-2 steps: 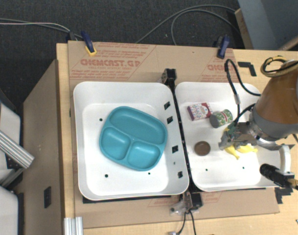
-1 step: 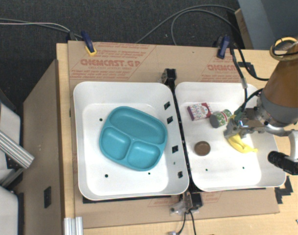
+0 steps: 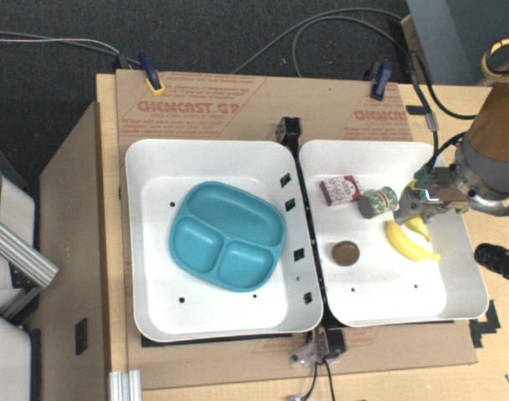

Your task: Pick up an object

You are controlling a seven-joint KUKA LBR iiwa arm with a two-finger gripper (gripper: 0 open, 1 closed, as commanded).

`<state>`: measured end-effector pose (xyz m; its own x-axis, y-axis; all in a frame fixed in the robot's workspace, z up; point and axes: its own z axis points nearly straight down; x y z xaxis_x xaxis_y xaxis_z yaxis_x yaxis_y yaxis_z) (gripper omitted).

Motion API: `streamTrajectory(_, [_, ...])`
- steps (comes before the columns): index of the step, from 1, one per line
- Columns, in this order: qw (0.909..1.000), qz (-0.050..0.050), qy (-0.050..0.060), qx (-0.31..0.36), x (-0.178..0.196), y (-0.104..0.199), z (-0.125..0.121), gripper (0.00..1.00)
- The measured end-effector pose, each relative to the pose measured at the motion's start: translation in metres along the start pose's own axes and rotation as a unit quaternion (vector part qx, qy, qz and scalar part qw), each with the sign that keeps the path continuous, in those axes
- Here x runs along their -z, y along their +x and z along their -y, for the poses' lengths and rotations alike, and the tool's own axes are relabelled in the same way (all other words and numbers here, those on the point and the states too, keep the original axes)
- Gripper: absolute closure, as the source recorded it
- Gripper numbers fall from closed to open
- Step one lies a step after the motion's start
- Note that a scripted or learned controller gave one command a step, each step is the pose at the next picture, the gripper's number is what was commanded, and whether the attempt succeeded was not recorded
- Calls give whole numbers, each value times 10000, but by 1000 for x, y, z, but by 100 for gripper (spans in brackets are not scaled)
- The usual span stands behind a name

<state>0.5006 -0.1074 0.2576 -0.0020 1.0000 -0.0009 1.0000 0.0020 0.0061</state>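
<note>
Arm enters from right; gripper [image 3: 414,205] low over right bin [image 3: 455,303], directly above upper end of banana [image 3: 411,241]. Pincer state: cannot tell.

Likely target: banana, lying in right half of bin, far end toward front rim. Can [image 3: 378,201] on its side just beside gripper; packet [image 3: 339,190] beyond it; brown disc [image 3: 346,253] nearer divider. Blue plate [image 3: 227,235] in left bin.

Risks: grasp at curved tip may slip off; descent may knock can, rolling it into banana; crowding may cause snag on two items.

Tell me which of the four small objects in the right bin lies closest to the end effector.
The yellow banana: the end effector sits right over its upper end. The green can, purple packet and brown disc lie farther left.
</note>
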Motion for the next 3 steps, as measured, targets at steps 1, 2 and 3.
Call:
streamTrajectory(1, [10000,-21,46,19,-17,51,0,100])
streamTrajectory(2, [10000,-18,43,22,-24,105,-9,100])
streamTrajectory(3, [10000,-12,31,18,-20,156,-11,100])
